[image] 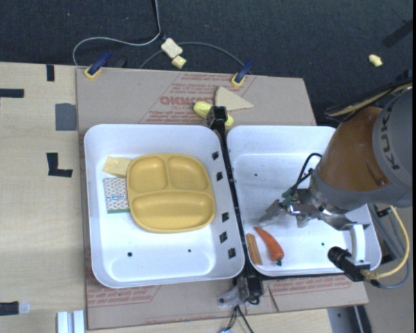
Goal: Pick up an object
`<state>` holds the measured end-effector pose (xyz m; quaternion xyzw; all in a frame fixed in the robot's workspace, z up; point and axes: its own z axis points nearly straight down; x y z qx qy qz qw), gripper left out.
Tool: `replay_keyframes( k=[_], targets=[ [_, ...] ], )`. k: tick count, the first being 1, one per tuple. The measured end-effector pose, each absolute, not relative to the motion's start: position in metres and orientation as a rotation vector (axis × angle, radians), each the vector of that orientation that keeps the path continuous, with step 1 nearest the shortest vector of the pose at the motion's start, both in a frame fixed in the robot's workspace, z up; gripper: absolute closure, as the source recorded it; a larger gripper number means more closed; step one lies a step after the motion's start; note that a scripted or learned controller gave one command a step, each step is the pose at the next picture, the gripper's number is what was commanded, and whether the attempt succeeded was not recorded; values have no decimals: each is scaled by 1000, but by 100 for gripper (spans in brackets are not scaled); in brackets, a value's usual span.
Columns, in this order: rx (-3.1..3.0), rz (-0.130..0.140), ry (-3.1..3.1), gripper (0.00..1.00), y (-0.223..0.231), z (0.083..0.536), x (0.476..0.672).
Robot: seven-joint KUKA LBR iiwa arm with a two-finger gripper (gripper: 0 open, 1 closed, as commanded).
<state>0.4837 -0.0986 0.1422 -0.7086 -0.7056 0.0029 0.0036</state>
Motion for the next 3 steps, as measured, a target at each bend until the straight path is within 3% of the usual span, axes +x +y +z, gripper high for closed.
replay_keyframes(
  k=[1,2,3],
  targets=[
    [-2222,-1,-2222,0,-101,85,484],
    [-2228,-2,-2224,100,-103,97,485],
    [-2217,-13,-2235,100,-51,189,533]
  ],
)
